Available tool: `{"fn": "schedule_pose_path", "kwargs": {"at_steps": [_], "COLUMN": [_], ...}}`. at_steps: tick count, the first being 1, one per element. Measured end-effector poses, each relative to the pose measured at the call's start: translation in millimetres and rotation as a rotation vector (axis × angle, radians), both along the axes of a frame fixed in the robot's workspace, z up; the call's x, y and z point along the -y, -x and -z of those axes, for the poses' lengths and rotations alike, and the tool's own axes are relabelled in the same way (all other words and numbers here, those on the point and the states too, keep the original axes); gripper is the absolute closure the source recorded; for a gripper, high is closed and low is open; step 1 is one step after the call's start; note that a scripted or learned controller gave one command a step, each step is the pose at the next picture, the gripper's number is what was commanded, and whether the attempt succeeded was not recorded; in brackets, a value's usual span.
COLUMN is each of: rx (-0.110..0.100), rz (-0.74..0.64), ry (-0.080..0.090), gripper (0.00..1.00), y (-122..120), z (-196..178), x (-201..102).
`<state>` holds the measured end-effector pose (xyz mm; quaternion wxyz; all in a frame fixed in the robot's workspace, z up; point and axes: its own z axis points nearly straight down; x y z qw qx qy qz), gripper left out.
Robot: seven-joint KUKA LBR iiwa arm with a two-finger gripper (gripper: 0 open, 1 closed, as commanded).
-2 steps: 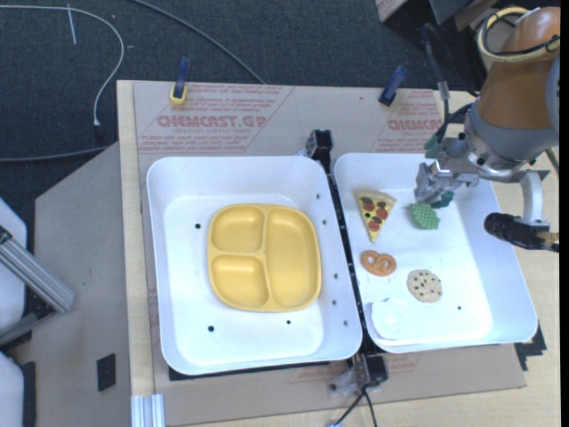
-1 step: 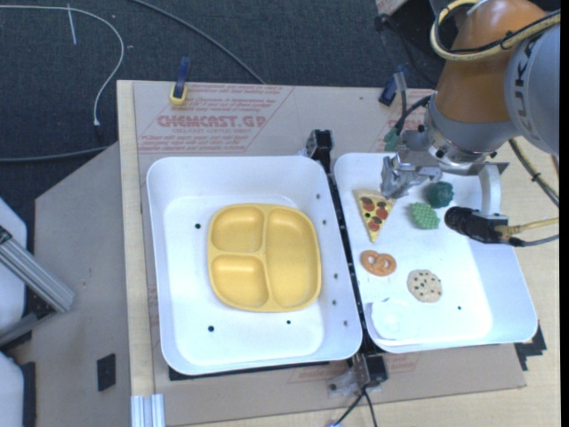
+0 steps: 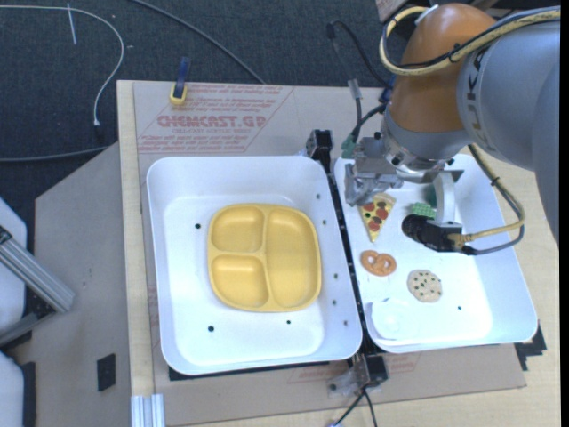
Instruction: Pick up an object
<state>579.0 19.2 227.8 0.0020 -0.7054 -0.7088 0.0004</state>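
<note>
1. Black cable connector (image 3: 369, 369) sits at the front tabletop edge, between the two bins' near corners.
2. Left shallow white plastic bin (image 3: 178, 327) holds a yellow three-compartment plastic plate (image 3: 264, 257), lying flat near its middle.
3. Right shallow white plastic bin (image 3: 498, 310) holds small toy foods: round tan chocolate-chip cookie (image 3: 425, 285) nearest the front, brown pretzel (image 3: 378, 262) just left of and behind it, pizza slice with red and green toppings (image 3: 377, 215) further back by the bin's left wall.
4. Small green piece (image 3: 421, 210) lies right of the pizza slice, partly hidden by the arm's hardware.
5. Grey arm with orange band (image 3: 436, 60) reaches in from the right, over the right bin's back half.
6. Metal two-finger hand (image 3: 366, 188) hangs just above the pizza slice's back end; contact unclear.
7. Hand state: cannot tell, nothing visibly grasped.
8. Tan cardboard sheet with red print (image 3: 213, 118) lies behind the left bin, a yellow-and-blue clamp (image 3: 180, 85) on its back edge.
</note>
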Motion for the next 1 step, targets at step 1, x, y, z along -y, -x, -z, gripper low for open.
{"fn": "schedule_pose_path", "kwargs": {"at_steps": [1], "rx": [0.0], "rz": [-0.001], "ry": [-0.001], "gripper": [1.0], "y": [9.8], "z": [-1.1], "x": [-52.1]}}
